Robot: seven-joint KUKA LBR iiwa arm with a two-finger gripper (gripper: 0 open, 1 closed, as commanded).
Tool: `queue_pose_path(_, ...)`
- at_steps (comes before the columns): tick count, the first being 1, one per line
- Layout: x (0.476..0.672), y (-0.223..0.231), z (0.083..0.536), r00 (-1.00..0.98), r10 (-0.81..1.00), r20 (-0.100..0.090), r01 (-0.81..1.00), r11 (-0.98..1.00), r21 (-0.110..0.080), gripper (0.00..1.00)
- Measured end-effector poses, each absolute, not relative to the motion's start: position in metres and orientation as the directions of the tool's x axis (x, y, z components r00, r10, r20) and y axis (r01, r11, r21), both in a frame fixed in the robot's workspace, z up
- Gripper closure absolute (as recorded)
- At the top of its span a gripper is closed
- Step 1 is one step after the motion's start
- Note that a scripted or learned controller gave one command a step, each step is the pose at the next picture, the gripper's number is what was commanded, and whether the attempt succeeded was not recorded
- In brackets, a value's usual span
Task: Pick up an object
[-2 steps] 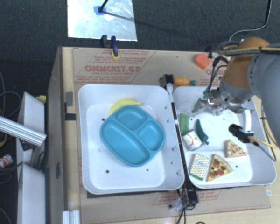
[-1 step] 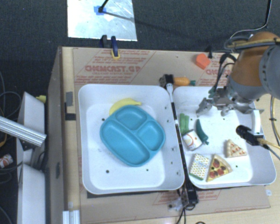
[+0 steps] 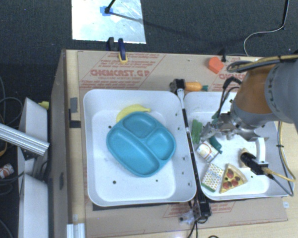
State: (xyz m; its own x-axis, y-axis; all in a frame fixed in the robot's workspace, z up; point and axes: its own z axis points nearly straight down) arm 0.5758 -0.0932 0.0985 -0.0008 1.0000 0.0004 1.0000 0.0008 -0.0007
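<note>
The two-finger gripper (image 3: 214, 131) is low in the right white bin (image 3: 268, 185); whether its jaws are spread or pressed together cannot be told. A small white cylindrical container (image 3: 205, 150) lies just below it, a green flat piece (image 3: 196, 130) beside it. The left white bin (image 3: 100, 192) holds a blue compartment plate (image 3: 141, 144).

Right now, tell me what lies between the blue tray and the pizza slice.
In the camera view, the bins' dividing rims and a patterned wedge toy lie between the blue tray and pizza slice.
</note>
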Motion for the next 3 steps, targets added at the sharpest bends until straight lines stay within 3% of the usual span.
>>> queue_pose_path(1,0.577,-0.094,0.110,-0.001,1.000,0.000,1.000,0.001,0.002,1.00)
queue_pose_path(2,0.552,-0.067,0.213,-0.004,1.000,0.000,1.000,0.004,0.004,1.00)
queue_pose_path(3,0.552,-0.067,0.212,-0.003,1.000,0.000,1.000,0.003,0.003,0.00)
